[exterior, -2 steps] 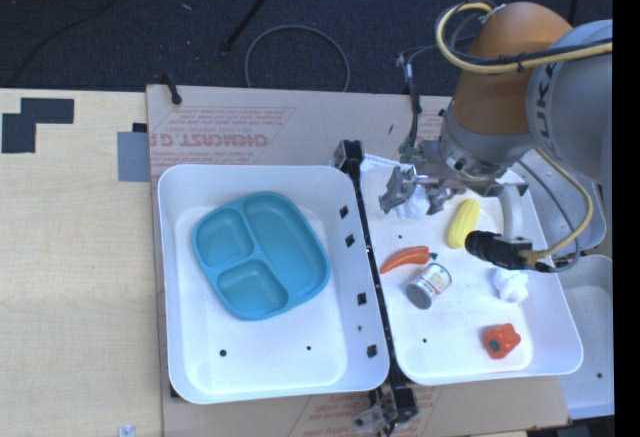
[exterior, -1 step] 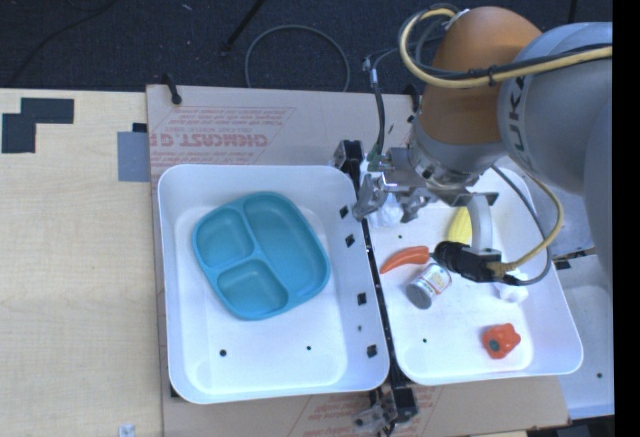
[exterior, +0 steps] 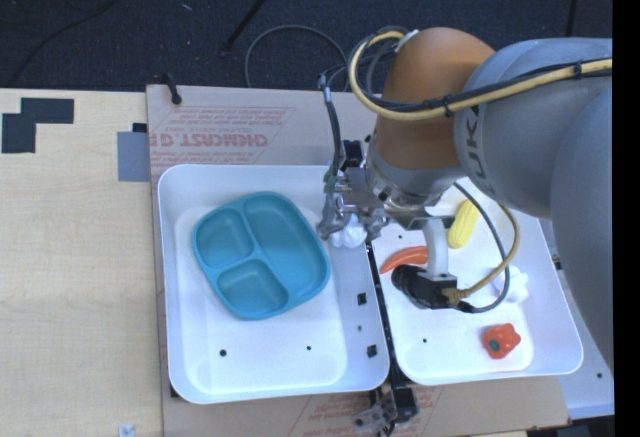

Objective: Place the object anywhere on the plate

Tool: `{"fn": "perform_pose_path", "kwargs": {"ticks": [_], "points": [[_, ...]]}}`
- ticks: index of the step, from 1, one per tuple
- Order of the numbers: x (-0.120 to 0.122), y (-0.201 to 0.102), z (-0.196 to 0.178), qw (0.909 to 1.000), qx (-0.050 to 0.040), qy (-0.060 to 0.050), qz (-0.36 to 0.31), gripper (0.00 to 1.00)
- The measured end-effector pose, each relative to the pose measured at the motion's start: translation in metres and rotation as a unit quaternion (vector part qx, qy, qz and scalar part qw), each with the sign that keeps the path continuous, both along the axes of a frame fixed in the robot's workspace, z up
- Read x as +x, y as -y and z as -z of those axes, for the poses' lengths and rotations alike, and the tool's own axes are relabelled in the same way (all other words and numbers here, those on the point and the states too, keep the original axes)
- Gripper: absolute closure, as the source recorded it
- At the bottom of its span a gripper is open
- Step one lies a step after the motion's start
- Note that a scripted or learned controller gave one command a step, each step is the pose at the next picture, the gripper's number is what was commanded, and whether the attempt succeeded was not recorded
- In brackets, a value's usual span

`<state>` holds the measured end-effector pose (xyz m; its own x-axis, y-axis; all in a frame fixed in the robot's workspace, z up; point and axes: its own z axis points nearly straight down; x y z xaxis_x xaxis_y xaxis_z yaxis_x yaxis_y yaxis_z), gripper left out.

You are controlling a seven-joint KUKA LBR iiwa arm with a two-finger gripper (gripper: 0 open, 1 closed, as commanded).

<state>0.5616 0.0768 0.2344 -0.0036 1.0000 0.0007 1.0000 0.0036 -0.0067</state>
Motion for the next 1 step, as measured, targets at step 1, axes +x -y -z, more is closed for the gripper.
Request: {"fn": "perform_pose_path", "kwargs": {"ticks": [1], "points": [[-0.0066,-0.0449,0.0074,1.0,-0.0002,0.0,0.0,1.0]]}}
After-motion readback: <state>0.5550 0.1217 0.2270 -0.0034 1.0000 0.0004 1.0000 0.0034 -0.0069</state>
